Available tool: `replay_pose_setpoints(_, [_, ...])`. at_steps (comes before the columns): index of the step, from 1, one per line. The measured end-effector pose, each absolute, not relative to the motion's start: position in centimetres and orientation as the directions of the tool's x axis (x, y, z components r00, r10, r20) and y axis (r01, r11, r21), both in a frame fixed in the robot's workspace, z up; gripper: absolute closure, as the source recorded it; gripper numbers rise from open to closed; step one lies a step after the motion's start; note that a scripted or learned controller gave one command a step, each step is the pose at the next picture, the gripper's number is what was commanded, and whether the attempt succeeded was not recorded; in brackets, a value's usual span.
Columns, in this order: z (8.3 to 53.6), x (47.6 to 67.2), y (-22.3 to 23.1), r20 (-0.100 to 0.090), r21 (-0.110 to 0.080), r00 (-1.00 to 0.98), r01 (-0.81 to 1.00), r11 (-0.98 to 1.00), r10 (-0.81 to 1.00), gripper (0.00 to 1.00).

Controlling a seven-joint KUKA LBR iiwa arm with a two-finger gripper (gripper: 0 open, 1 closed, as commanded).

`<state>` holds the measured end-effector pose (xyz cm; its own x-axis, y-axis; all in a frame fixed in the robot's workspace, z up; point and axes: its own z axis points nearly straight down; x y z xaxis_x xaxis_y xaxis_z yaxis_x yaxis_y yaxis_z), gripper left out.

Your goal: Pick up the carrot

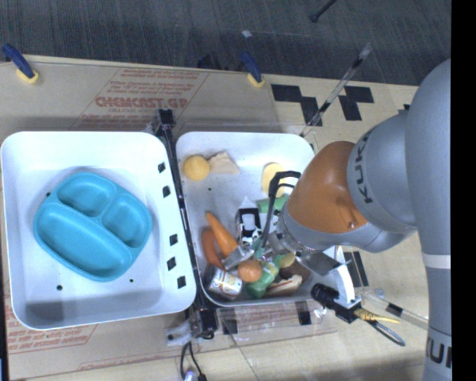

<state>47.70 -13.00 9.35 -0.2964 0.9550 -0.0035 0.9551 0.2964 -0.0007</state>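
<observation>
Carrot-wise, the long tapered orange carrot lies just left of the grey two-finger gripper, and I can't tell how wide that's set, so I'd nudge it left, straddle the carrot's middle, then squeeze.

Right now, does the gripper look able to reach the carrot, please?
Probably yes: the carrot lies uncovered just left of the gripper, though small items crowd its lower end.
</observation>
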Motion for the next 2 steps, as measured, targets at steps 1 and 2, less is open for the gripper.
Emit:
replay_pose_setpoints(1, [10.3, 47.8, -12.6, 0.000, -0.003, -0.310, 0.951, 0.310, 0.951, 1.00])
replay_pose_setpoints(2, [19.5, 53.6, -4.8, 0.002, 0.004, -0.307, 0.952, 0.307, 0.952, 1.00])
